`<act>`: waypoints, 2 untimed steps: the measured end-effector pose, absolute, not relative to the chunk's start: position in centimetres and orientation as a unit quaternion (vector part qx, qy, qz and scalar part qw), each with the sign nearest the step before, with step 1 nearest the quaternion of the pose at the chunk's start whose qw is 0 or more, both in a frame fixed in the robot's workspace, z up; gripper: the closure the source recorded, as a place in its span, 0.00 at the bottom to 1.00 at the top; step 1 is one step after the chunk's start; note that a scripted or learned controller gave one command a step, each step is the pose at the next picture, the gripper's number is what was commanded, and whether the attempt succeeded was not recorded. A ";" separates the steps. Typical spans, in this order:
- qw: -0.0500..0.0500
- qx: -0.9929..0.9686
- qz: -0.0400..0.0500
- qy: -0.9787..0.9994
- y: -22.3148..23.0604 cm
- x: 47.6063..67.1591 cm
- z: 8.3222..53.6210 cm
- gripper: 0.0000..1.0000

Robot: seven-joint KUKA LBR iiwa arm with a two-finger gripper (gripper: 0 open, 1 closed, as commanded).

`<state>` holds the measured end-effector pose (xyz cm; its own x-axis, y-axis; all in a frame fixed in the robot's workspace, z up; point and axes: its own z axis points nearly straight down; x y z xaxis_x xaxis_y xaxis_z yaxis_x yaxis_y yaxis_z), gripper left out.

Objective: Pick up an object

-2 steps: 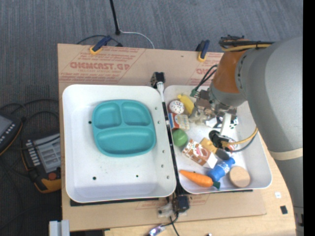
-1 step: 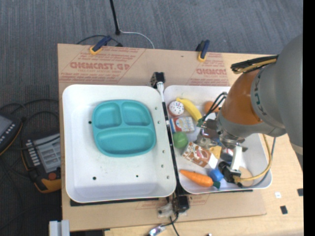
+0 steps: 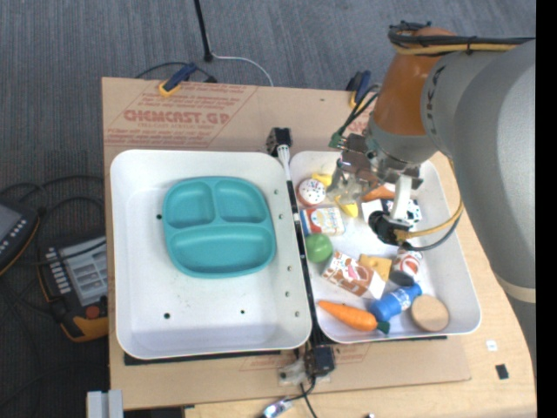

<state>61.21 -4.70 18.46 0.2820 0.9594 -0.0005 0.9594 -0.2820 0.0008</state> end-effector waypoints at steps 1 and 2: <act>0.000 0.877 -0.002 0.480 -10.8 52.0 12.4 0.00; 0.000 0.862 0.000 0.507 -4.1 56.3 18.4 0.00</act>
